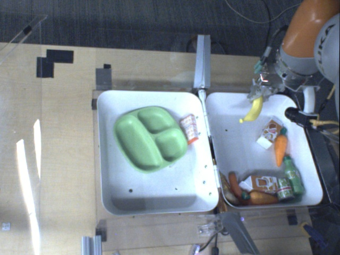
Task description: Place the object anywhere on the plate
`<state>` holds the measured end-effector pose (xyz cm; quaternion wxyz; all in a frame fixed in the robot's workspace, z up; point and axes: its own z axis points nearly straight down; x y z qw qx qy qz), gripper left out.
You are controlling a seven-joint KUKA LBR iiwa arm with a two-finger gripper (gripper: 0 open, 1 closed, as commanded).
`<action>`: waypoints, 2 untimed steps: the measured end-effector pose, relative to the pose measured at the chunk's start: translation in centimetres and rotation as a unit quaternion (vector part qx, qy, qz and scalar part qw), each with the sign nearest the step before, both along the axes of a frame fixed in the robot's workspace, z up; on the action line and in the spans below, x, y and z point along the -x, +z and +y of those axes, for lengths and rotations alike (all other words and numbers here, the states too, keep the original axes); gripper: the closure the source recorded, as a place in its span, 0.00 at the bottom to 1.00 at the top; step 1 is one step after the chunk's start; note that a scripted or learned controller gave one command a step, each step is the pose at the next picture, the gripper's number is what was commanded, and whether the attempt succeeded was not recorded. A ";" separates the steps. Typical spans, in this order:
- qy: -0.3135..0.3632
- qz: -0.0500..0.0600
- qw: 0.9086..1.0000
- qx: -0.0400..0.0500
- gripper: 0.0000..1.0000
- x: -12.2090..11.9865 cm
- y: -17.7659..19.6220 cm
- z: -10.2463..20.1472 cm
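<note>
A: Camera view, left bin [106, 158]?
B: Green plate [151, 138], three compartments, lying toward the upper middle. Small red-and-white packet [189, 128] just beside its right edge, touching or nearly so; hard to tell which.

A: Right bin [234, 158]?
B: Yellow banana [254, 110] at the upper part, hanging tilted, top end up between the fingers of the end effector [260, 91], lower end close to the bin floor; contact with the floor not clear. End effector clamped on the banana's top.

A: Other items there?
B: Small brown-and-white carton [269, 134] mid-right, orange carrot [280, 149] just beside it. Green bottle [291, 177] below the carrot. Heap along the lower wall: brown packet [264, 184], sausage-like pieces [234, 187], partly overlapping.

A: Arm?
B: Orange band [311, 20] at upper right, above the worktop [53, 142]. Banana well apart from the plate.
</note>
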<state>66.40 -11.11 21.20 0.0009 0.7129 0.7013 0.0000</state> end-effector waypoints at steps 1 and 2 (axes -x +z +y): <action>0.106 0.001 0.994 -0.001 1.00 4.2 -1.3 2.1; 0.141 0.001 0.990 -0.001 1.00 7.2 -3.0 10.0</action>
